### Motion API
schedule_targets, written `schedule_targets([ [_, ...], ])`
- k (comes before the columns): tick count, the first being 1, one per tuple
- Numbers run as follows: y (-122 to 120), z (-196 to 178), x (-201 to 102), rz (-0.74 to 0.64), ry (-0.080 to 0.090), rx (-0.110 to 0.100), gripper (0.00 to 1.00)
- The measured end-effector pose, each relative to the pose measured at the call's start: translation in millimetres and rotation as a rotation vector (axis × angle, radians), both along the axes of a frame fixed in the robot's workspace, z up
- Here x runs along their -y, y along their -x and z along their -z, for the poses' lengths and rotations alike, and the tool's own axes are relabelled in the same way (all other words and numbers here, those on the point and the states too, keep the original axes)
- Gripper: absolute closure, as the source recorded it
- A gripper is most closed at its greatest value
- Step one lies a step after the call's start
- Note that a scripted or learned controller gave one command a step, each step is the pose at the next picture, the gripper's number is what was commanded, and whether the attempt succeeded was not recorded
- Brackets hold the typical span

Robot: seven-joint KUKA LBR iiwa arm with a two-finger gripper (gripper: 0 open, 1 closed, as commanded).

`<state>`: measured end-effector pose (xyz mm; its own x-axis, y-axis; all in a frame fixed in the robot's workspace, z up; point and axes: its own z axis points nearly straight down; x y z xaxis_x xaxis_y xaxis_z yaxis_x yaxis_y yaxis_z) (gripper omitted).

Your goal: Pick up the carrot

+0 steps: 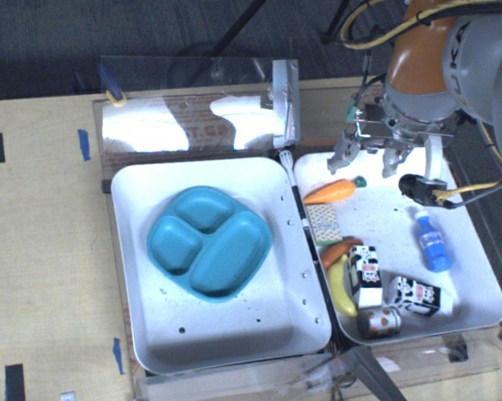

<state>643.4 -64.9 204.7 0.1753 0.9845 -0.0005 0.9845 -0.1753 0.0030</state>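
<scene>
The gripper, fingers spread and holding nothing, hangs over the right bin's far edge, just beside the carrot, apparently lining up a grasp.

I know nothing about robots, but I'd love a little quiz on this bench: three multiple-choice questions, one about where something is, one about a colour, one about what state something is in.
1. Where does the carrot lie?
A. On the divided plate
B. In the right bin, near its top left corner
C. On the wooden bench outside the bins

2. What colour is the divided plate in the left bin?
A. Blue
B. Red
C. Yellow

3. What is the state of the carrot with respect to the claw?
A. Lifted high between the fingers
B. Lying in the bin, with the claw above and to its right
C. Dropped into the left bin

Answers:
1 B: it rests by the right bin's top left corner.
2 A: the plate is plainly blue.
3 B: the carrot lies flat in the bin, not gripped.
</scene>
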Motion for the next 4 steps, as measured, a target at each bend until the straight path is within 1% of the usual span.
schedule_targets([
  [1,-23.5,85.0,32.6,-0.006,-0.001,-0.004,0.00],
  [2,-25.7,116.4,24.6,-0.198,0.000,0.003,0.00],
  [3,-22.9,62.1,40.6,-0.031,0.000,0.000,0.00],
  [4,-30.6,105.3,27.0,-0.233,0.000,0.017,0.00],
])
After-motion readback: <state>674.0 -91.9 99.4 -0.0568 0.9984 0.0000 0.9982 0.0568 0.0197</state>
